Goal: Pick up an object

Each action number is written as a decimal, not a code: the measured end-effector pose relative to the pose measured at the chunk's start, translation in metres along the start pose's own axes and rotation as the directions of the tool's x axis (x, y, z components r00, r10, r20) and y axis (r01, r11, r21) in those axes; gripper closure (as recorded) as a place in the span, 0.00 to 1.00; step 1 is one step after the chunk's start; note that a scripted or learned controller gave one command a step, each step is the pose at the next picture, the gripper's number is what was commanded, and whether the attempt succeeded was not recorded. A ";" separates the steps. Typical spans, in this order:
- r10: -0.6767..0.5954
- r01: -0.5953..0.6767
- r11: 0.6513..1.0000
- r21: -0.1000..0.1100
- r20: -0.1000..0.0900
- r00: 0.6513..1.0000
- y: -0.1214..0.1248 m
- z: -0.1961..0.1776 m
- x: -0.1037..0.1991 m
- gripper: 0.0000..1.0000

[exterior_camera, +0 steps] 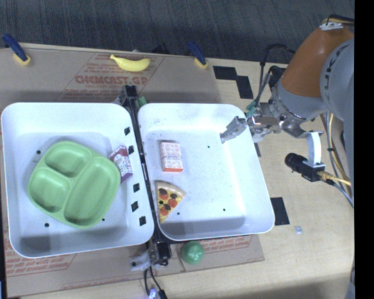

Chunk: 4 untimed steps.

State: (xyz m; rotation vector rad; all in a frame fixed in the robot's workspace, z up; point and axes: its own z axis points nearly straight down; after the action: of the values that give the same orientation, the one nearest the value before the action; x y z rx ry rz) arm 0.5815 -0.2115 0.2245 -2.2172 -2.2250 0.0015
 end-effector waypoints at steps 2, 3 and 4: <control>-0.002 0.002 1.000 0.003 -0.001 1.000 -0.085 0.038 0.001 0.00; -0.004 0.004 1.000 0.005 -0.001 1.000 -0.024 0.130 0.002 0.00; -0.002 0.002 1.000 -0.001 -0.001 1.000 0.070 0.132 0.001 0.00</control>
State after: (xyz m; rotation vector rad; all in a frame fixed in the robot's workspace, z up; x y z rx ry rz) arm 0.6511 -0.2102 0.0921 -2.2150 -2.2268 0.0000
